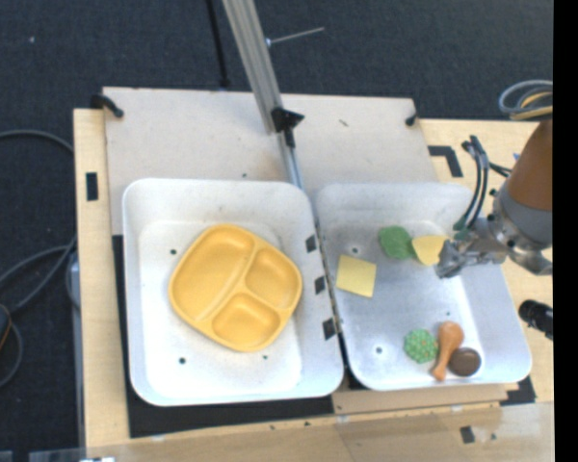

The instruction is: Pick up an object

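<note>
In the right bin [395,364] lie a pale yellow square block [356,276], a green round piece [396,242], a small yellow piece [428,249], a green knobbly ball [420,346] and an orange-brown drumstick [450,346]. My gripper [453,257] hangs low at the bin's right side, right beside the small yellow piece. From this angle nothing is visible between its fingers.
The left bin [154,373] holds a yellow divided plate [235,286]. A metal pole [260,65] slants up from between the bins at the back. Cables run along the arm at the right edge.
</note>
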`<action>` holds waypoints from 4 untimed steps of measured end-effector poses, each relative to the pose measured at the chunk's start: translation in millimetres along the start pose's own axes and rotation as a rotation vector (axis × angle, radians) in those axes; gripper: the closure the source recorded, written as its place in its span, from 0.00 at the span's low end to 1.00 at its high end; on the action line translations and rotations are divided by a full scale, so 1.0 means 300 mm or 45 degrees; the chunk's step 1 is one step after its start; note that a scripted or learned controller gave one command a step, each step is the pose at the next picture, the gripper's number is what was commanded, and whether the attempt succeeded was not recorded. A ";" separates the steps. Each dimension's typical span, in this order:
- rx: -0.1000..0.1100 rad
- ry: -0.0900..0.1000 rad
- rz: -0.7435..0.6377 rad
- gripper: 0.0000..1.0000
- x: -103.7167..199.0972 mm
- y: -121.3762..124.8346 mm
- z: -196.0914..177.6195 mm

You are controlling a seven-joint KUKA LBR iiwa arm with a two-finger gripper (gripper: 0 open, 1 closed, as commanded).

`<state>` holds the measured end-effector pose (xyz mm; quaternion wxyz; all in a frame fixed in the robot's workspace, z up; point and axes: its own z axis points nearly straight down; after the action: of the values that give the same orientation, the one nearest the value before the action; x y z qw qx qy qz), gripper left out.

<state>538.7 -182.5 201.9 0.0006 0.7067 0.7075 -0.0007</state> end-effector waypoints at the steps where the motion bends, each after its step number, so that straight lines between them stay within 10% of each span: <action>1: -0.003 0.003 -0.007 1.00 0.187 0.024 0.002; 4: -0.002 0.004 -0.009 1.00 0.707 0.150 -0.069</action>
<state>583.3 29.7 222.3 -0.0002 0.7042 0.7100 0.0010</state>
